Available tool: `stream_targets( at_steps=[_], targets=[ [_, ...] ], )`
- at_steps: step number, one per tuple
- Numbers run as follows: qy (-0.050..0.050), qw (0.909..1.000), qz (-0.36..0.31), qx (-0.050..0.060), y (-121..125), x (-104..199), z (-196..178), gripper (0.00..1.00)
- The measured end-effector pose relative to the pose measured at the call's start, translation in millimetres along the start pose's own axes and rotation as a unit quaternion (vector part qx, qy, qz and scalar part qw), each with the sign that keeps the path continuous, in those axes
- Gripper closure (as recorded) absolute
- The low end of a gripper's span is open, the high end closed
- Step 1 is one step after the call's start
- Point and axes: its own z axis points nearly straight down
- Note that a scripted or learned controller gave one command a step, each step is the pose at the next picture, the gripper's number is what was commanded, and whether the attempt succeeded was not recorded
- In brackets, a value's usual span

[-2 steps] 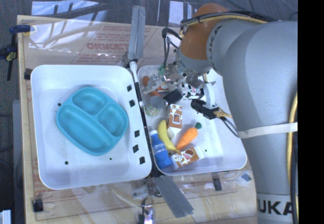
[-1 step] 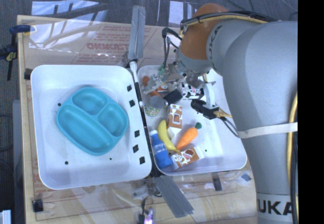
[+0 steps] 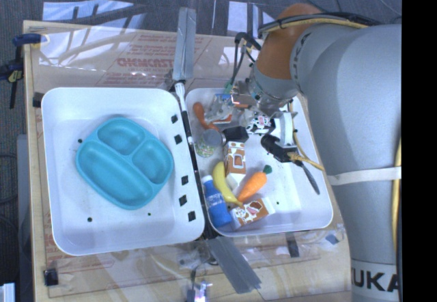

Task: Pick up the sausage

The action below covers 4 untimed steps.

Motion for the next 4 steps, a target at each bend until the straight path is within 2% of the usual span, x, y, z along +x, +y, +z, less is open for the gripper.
stream_targets(
  at_steps=[1, 3, 4],
  targets=[
    [0.002, 0.9997, -0.026, 0.002, 8.9, 12.5, 35.8, 0.0],
    [0.002, 0.9996, -0.026, 0.002, 8.9, 12.5, 35.7, 0.0],
    [0.001, 0.9983, 0.058, 0.0, 10.0, 3.3, 34.7, 0.0]
  ],
)
